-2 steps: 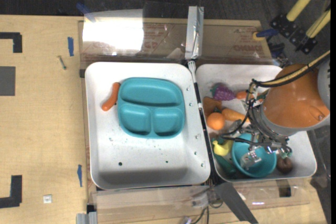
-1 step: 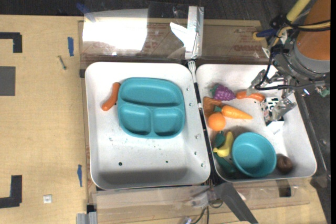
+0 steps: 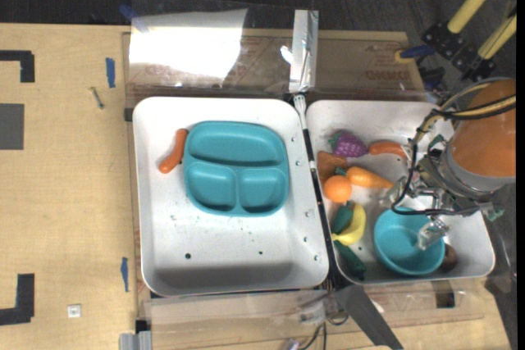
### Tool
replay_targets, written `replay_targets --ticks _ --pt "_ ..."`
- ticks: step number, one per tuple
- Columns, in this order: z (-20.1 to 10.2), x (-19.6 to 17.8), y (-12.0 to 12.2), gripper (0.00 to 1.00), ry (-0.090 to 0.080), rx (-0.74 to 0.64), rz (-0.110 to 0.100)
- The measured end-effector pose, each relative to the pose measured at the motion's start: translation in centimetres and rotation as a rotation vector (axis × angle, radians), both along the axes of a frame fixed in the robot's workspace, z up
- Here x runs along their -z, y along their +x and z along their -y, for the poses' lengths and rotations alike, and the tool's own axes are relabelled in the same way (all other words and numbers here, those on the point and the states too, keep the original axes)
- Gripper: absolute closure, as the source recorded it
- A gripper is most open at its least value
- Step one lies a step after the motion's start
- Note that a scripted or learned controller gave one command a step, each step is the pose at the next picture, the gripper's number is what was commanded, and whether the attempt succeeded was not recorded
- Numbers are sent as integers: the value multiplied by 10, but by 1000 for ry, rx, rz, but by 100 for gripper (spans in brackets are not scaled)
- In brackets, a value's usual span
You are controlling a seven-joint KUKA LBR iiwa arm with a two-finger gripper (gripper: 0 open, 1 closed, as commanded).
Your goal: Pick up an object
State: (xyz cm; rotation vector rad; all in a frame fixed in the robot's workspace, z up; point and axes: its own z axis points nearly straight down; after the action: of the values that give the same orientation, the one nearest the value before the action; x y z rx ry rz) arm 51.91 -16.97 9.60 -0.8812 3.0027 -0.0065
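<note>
The gripper (image 3: 430, 235) hangs over the right rim of the teal bowl (image 3: 408, 243) in the right bin (image 3: 480, 252), with the toy food lying to its left, and I cannot tell how it is set.

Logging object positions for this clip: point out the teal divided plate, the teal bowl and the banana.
teal divided plate (image 3: 238, 168), camera view, centre ridge
teal bowl (image 3: 404, 246), camera view, inner floor
banana (image 3: 351, 225), camera view, mid-body

Two white bins (image 3: 156, 201), side by side. One teal tray (image 3: 238, 166), three compartments. One teal bowl (image 3: 402, 242). Two sausages (image 3: 173, 152): one left bin, one right. One grape bunch (image 3: 350, 147). One orange (image 3: 337, 189). One carrot (image 3: 369, 177). One banana (image 3: 351, 225).
</note>
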Motion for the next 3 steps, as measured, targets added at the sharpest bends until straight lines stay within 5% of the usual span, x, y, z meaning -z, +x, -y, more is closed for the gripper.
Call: replay_targets --ticks 1,2,3 --pt "-6 -68 64 0 0 30 2" --pt "-23 -6 6 0 1 -194 -11" --pt "-76 7 110 0 -2 -439 -2"
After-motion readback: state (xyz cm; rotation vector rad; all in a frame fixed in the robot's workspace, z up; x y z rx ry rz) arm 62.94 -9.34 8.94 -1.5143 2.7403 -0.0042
